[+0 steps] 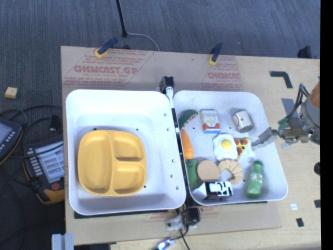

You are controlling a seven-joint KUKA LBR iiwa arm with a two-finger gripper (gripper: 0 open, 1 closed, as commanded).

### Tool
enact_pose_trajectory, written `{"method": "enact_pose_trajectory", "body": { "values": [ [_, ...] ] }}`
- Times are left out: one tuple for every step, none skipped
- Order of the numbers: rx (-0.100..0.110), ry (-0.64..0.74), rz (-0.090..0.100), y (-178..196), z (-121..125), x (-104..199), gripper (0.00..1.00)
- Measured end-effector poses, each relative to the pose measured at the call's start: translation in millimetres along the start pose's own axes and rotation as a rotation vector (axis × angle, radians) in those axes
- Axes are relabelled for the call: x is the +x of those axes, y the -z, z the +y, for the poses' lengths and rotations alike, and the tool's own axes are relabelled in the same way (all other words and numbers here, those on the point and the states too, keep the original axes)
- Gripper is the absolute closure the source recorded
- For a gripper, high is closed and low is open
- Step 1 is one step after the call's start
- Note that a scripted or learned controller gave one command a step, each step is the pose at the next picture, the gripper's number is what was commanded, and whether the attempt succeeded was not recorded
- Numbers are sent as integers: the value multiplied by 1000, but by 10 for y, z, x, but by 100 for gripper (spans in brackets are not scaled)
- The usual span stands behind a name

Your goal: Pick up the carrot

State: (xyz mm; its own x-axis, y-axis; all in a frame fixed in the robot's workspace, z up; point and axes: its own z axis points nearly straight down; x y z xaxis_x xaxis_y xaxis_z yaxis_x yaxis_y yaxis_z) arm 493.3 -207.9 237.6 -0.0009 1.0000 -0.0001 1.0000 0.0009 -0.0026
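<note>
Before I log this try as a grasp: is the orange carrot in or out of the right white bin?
In. The orange carrot lies against the right white bin's left wall, ungrasped.

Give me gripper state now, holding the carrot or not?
Gripper: over the right bin's right rim, nothing between its fingers; open or shut cannot be told. Carrot lies apart from it, by that bin's left wall.

Orange carrot (187, 145) beside a green item. Yellow tray (111, 161) in a white bin (120, 102). White egg (225, 146) with yellow yolk. Green bottle (254, 179). Red-and-white carton (209, 121). Tan bench (156, 66) with red lettering, yellow-and-blue clamps (105, 47). Grey claw (265, 138).
</note>
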Motion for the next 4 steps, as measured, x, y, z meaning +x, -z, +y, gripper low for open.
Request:
{"method": "enact_pose_trajectory", "body": {
  "values": [
    [-4, 4, 0, -1506, -78, 809, 0],
    [-3, 4, 0, -1416, -71, 810, 100],
    [0, 5, 2, -1336, -74, 820, 100],
    [1, -114, 0, -547, -22, 1804, 100]
  ]
}}
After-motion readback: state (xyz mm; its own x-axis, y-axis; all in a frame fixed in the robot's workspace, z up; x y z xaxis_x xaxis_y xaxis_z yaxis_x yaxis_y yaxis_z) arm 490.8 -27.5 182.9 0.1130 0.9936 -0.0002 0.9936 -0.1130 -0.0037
